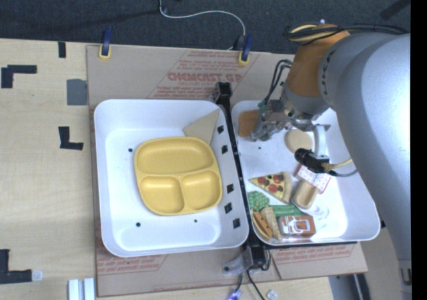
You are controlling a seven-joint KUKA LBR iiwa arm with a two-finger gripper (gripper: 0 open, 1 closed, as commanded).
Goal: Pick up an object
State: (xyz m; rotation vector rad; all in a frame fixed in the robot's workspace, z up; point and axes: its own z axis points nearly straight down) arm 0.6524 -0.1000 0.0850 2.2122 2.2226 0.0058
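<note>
From above, the hand sits low at the top-left corner of the right bin, right beside a brown round piece at its nine o'clock, seemingly touching it. Whether the hand is spread or pinching, I cannot tell. The pizza slice lies well off at six o'clock. The arm hides the bin's upper right.

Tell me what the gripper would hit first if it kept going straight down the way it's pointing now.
Probably the brown round piece at the far left corner of the right bin: the gripper points down beside it. Depth is unclear, so it could meet the bin floor instead.
</note>
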